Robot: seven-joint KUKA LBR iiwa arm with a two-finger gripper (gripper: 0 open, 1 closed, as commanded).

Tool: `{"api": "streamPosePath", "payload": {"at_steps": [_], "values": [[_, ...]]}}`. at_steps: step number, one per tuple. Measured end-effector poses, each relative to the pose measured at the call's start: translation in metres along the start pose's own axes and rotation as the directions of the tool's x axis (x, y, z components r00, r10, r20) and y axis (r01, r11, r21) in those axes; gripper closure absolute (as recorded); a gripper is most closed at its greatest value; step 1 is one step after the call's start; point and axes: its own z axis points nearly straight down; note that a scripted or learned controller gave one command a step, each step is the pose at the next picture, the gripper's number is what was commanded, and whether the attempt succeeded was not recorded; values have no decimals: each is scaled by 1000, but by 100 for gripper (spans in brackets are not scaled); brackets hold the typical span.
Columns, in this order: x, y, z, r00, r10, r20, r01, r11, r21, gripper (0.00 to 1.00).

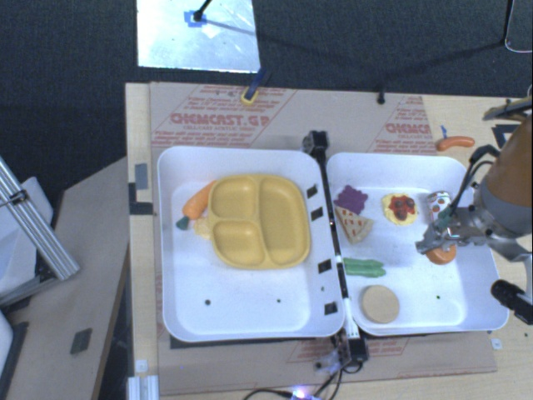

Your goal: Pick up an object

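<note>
Nearest the camera, in the right bin [479, 311], a round tan cookie-like disc [381, 303] lies flat near the front wall. Just behind it, a green bean pod [364, 266] lies crosswise close to the divider between the bins.

Further in, the gripper [439, 242] sits low over the right side of the right bin, the grey arm [508, 198] entering from the right edge. Directly under and touching the gripper tip is an orange, rounded item [442, 255], partly covered by the metal; what it is cannot be made out. Whether the item is actually clamped, and how far the gripper is spread, cannot be determined from this angle.

In the same bin, beyond this, a slice-shaped toy with a waffle pattern [356, 224] lies beside a purple grape cluster [351, 197]. A small yellow plate with a red topping [400, 208] rests near the back wall, and a small white patterned object [438, 200] stands just beside the arm.

The left bin [179, 307] holds a yellow divided plate [254, 221] with three compartments. A toy carrot [196, 202] lies against its left edge, touching it.

On the bench behind the bins, an orange sausage-like toy [455, 142] lies apart from everything else.
</note>
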Motion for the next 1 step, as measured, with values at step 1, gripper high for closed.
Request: {"api": "streamPosePath", "payload": {"at_steps": [1], "values": [[0, 2, -35, 1000, 0, 0, 0, 1000, 1, 100]]}}
